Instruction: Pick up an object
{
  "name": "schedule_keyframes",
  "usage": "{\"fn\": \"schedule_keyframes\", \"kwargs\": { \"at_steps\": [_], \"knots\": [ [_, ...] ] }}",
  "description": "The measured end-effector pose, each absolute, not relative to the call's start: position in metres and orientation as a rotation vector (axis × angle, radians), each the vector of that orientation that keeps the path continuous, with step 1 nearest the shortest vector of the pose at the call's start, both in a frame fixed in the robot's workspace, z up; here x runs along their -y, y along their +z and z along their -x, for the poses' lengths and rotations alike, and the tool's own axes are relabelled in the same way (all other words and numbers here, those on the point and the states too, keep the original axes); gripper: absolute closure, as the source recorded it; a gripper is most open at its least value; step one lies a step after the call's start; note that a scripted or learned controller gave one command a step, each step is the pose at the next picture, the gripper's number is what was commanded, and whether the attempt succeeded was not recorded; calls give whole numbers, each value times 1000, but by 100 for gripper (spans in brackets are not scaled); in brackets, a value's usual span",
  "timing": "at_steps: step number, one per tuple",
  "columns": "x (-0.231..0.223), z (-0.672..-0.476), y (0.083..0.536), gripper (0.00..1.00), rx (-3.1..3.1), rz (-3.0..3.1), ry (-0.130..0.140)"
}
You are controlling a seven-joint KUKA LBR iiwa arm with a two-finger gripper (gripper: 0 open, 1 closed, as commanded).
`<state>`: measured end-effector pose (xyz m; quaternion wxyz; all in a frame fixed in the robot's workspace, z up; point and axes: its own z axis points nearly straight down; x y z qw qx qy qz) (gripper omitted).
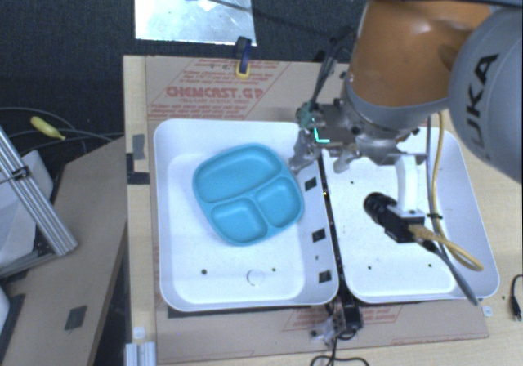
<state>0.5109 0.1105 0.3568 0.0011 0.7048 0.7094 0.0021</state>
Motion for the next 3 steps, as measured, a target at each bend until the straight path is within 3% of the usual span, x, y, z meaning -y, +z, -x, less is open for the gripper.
{"fn": "schedule_keyframes", "kwargs": {
  "at_steps": [1, 2, 3],
  "knots": [
    [-149, -548, 418, 0, -2226, -2210, 16],
    [-209, -484, 443, 0, -2235, -2209, 9],
    [-216, -521, 540, 0, -2224, -2211, 20]
  ]
}}
